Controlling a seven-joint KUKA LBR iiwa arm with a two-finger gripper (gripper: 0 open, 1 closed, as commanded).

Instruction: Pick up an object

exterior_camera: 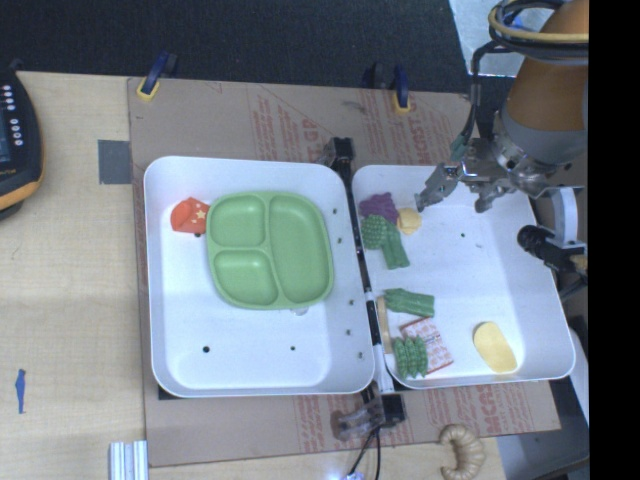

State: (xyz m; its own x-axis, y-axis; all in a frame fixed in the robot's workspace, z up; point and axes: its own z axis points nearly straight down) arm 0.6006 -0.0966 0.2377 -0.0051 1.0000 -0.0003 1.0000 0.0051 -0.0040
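Right bin (520,268): purple piece (378,205) at the left wall, small yellow piece (409,221) beside it, green pieces (385,241) below, yellow oval (494,347) near the front corner. Gripper (458,197) above the bin's upper part, fingers spread, nothing between them. Left bin (175,348): green divided plate (270,249), red piece (189,215) touching its left edge.

Just the one camera here, fixed up above the bench (70,298) and looking down at a bit of a slant, so the far edge sits at the top of the shot. It's far enough back to fit both white bins, the left bin (180,358) and the right bin (530,298), side by side mid-frame, with dark floor past the far edge. The arm (545,88) pokes in from the right side
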